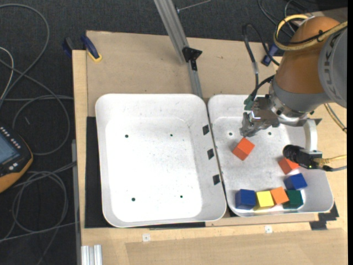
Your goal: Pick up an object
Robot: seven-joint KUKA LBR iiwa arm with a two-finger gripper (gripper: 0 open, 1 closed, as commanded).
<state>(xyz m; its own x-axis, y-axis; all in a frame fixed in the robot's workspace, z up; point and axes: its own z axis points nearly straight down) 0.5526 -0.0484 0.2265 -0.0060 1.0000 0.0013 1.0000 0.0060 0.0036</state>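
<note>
One orange cube [242,148], tilted, just below hand [249,129].

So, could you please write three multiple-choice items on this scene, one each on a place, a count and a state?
1. Where do the blocks lie? A left bin B right bin C bench top
2. How many yellow blocks are there? A one B two C three
3. The orange block nearest the end effector is: A held aloft B on the bin floor C stacked on a blue block

Answers: 1 B, all sit in the right bin. 2 A, one yellow block in the front row. 3 B, the orange block rests on the floor below the end effector.
</note>
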